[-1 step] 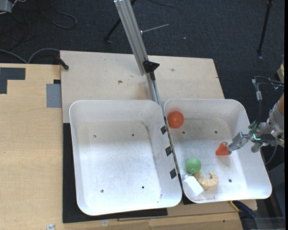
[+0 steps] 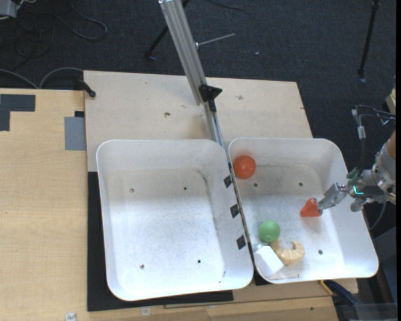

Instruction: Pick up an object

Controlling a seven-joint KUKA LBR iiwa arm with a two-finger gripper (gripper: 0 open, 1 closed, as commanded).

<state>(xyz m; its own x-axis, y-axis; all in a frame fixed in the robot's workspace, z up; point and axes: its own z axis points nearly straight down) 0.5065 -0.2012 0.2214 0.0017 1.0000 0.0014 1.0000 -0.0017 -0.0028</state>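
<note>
My gripper (image 2: pixel 343 200) reaches in over the right edge of the right bin (image 2: pixel 347 259). It is open, with two grey fingers spread apart and nothing between them. The left fingertip (image 2: pixel 325 202) sits right beside a small red object (image 2: pixel 311 209) on the bin floor, and I cannot tell whether they touch. An orange ball (image 2: pixel 244 166) lies at the bin's far left corner. A green ball (image 2: pixel 269 231) rests near the divider, with a tan croissant-shaped piece (image 2: pixel 291 251) and a white block (image 2: pixel 269 260) just in front of it.
The left bin (image 2: pixel 120 179) stands beside the right one, sharing a middle wall with black clips. A slanted aluminium post (image 2: pixel 187 52) rises behind the bins. Cables hang at the right edge near the arm.
</note>
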